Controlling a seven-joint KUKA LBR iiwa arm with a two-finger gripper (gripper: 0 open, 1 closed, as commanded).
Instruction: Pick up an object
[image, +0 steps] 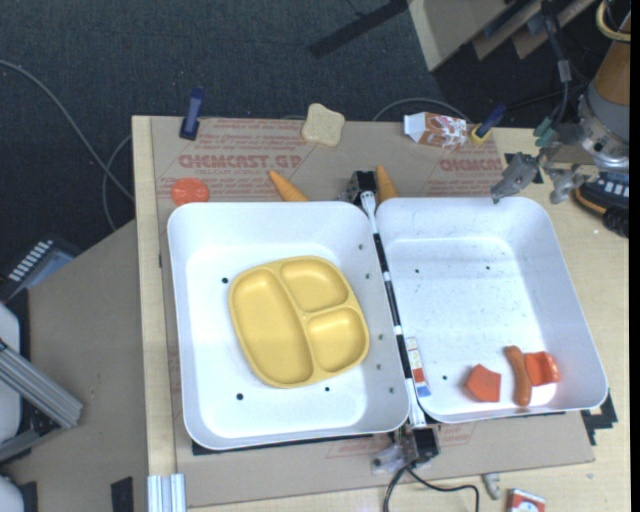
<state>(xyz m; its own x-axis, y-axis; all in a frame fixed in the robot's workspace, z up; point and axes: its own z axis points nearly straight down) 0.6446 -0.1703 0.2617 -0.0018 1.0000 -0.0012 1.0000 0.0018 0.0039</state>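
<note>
1. The hand hangs above the far right corner of the right bin, and I cannot tell how far it is open
2. Nothing is seen between its tips
3. An orange block, a sausage and a red block lie at the bin's near right corner, well apart from the hand
4. A yellow divided plate lies in the left bin
</note>
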